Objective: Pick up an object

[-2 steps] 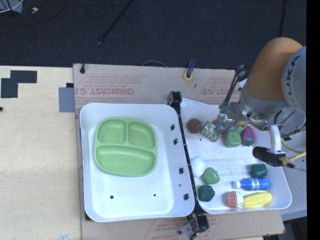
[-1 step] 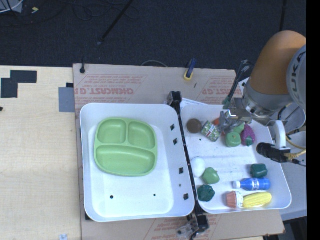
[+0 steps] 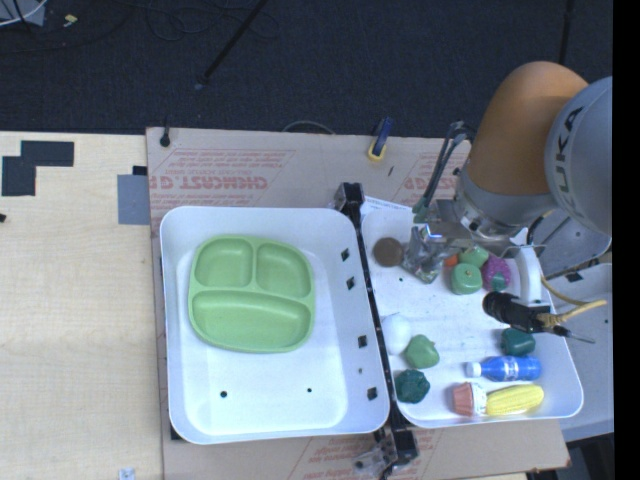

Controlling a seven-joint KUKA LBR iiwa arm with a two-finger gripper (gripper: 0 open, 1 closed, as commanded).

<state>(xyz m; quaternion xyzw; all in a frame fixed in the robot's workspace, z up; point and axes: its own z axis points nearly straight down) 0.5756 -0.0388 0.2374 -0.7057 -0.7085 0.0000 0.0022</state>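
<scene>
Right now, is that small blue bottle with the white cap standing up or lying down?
Lying down: the small blue bottle rests on its side on the right white bin's floor, white cap pointing left.

Grey arm [image 3: 590, 148] — orange band, metal tool [image 3: 425, 253]

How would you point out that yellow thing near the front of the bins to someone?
Look in the right-hand white bin, at the corner nearest the camera. The yellow corn cob lies there on its side, just below a small blue bottle. It is the only yellow thing in the bin.
</scene>
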